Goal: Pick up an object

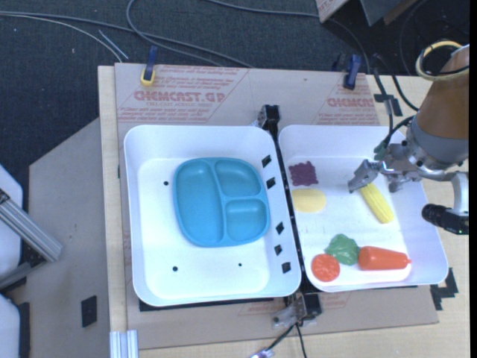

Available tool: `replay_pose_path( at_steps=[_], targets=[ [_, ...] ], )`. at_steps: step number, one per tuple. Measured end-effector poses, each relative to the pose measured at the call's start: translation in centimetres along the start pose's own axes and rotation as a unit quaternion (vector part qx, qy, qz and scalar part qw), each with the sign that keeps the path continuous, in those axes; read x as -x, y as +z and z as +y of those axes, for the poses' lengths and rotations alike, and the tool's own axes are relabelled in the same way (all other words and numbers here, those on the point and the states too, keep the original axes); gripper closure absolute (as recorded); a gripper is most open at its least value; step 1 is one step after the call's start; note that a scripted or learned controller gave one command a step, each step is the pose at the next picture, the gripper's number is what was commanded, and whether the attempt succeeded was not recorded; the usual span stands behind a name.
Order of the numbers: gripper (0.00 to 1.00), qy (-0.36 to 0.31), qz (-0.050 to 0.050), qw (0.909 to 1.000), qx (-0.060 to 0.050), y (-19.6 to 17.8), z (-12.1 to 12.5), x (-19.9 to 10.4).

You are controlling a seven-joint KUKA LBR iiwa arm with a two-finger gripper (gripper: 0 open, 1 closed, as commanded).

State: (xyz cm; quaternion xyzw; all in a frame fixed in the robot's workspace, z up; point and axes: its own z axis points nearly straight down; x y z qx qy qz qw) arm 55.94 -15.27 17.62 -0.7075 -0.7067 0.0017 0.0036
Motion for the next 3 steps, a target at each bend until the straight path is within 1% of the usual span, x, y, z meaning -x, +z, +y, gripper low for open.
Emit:
replay_pose_path(
  at_steps=[1, 2, 3],
  targets=[
    [0.00, -0.001, 0.000, 1.0000, 0.001, 4.5, -0.1, -0.8],
    [0.00, -0.001, 0.000, 1.0000, 0.001, 9.4, -0.2, -0.8],
    [1.00, 0.000, -0.001, 1.0000, 0.004, 8.0, 0.0, -0.8]
  ],
)
